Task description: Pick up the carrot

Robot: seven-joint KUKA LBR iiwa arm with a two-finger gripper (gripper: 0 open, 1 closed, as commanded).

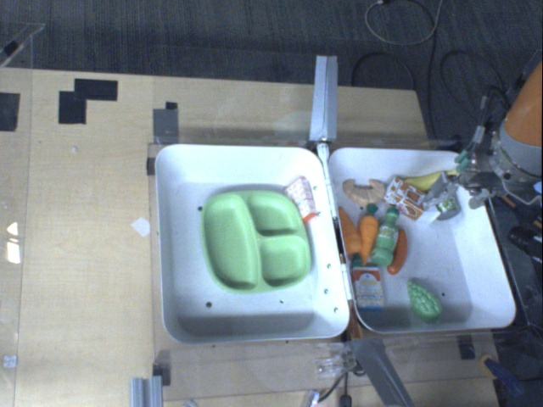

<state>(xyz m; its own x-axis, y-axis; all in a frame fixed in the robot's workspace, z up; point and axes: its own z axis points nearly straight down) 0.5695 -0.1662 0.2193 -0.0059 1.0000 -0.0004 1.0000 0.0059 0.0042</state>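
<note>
Find the carrot [367, 236] in the right bin [484, 270], toward its left side, lying roughly lengthwise with the green top pointing to the far wall. Note the crowding: touches or nearly touches a second orange piece [349, 231] that runs along the bin's left wall, and sits just beside a green bottle [386, 237] on the other flank, with a reddish sausage-shaped item [399, 253] beyond that. Just in front of the tip stands a small carton [367, 288].

Looks like a toy vegetable: probably light, stiff and smooth-skinned, so likely to slide or roll out of a loose pinch, not to crush. Tapers, too, so expect a squeeze near the narrow end to push it away.

Best to take hold across the thick orange middle, closing across the short width, not along the length. Little room on either flank, though; judge a risk of nudging the bottle or catching the neighbouring orange piece instead.

See the end effector [445, 202] over the far right part of the same bin, near a banana [424, 181] and a snack packet [405, 198], well apart from the carrot. Cannot tell how far open, nor whether anything is in its hold; too small and blurred. Carrot not yet picked up.
</note>
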